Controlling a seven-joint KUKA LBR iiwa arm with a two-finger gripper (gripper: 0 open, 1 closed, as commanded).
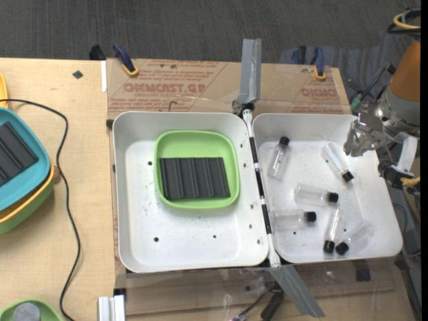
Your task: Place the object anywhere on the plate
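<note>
Right bin (374, 246): six capped vials (309, 195). Left bin (134, 233): green plate (197, 146). Pincer (358, 146) grip state unclear.

Glossy white plastic bins (134, 246); matt green plastic plate (231, 154) with ribbed black insert (194, 178); clear plastic vials (314, 195), black caps; brown cardboard (174, 85) beneath.

Robotics lab test cell
Left of the tool (356, 146), white bins (127, 199) sit clamped on cardboard (180, 85) over a wooden surface (40, 85); grey carpet (200, 12) lies beyond.
</note>
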